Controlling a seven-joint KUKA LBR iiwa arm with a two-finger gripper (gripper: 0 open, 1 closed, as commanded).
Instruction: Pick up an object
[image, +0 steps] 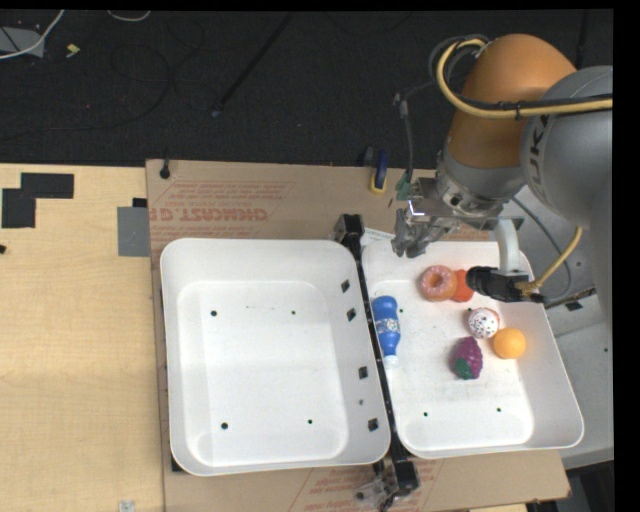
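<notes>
My gripper (410, 243) hangs over the far left corner of the right bin (500, 425), with nothing seen in it. In that bin a blue bottle (386, 326) lies along the left wall. A pink ring (436, 283) sits just right of and below the gripper, touching a red-orange piece (461, 286). Further toward the front lie a white dotted ball (483, 322), an orange ball (510, 344) and a purple lump (466, 358).
The left bin (190, 300) sits beside the right one, joined by a black divider with clips (365, 330). Both rest on a cardboard sheet (250, 205) on the wooden bench. The arm's grey and orange body (520, 90) looms over the right bin's far side.
</notes>
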